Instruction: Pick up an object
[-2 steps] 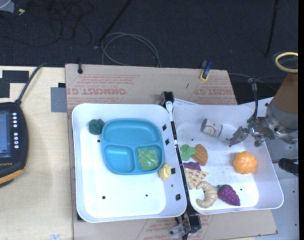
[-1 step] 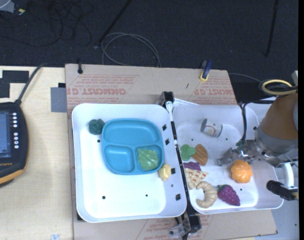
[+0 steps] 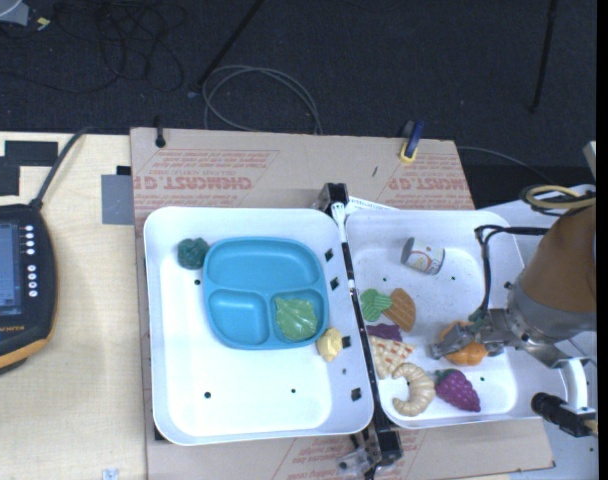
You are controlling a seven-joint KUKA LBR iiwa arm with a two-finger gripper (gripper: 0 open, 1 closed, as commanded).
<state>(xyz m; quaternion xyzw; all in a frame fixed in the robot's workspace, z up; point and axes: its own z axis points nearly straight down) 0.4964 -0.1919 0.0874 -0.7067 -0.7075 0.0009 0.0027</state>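
gripper (image 3: pixel 462 345) low in right bin (image 3: pixel 504 230), jaw state cannot tell | orange toy (image 3: pixel 471 354) right at its tip | glossy purple grape bunch (image 3: pixel 458 389) just below | curved tan croissant (image 3: pixel 415 388), waffle (image 3: pixel 390 353) left of grapes | small can (image 3: pixel 422 258) lying well above

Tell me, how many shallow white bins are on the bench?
2. The left shallow white bin holds a blue divided plate; the right shallow white bin holds the toy food.
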